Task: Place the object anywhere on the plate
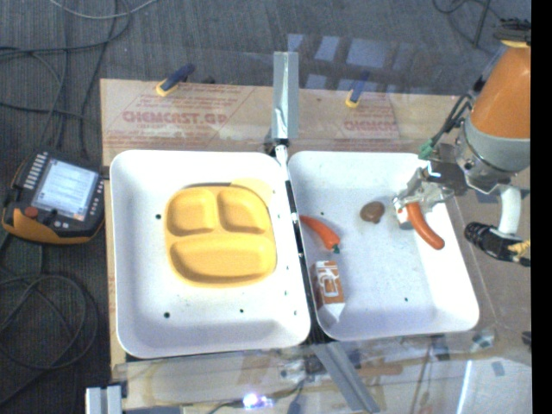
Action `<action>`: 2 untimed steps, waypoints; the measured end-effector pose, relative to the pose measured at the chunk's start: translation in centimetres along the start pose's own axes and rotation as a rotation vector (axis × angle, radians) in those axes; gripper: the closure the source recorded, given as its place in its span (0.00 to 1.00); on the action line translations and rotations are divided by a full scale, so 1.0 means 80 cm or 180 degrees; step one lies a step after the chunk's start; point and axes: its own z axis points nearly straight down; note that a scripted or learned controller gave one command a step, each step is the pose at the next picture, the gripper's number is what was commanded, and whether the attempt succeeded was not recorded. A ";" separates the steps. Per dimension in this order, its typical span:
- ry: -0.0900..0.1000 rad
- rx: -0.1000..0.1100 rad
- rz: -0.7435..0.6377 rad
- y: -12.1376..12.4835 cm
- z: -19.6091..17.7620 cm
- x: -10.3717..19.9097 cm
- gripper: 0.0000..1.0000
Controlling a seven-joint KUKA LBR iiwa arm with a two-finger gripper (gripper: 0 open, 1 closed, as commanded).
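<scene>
Left bin (129, 257): yellow three-compartment plate (222, 235). Backboard behind it: faint red lettering, reading uncertain. Right bin (448, 304): orange carrot (320, 230), green tip low right; small brown packet (329, 284), print unreadable; brown lump (373, 212); orange-red sausage (425, 228), smooth, long axis upper left to lower right, upper end clamped in gripper (412, 203).

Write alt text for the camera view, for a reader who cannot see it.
The gripper grips an orange sausage-shaped object over the right bin, which also holds a brown lump, an orange carrot-like piece and a small packet. A yellow divided plate lies in the left bin.
</scene>
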 end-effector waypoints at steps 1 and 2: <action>0.0018 0.0002 -0.0722 0.029 0.036 0.092 1.00; 0.0020 0.0008 -0.0799 0.025 0.094 0.218 1.00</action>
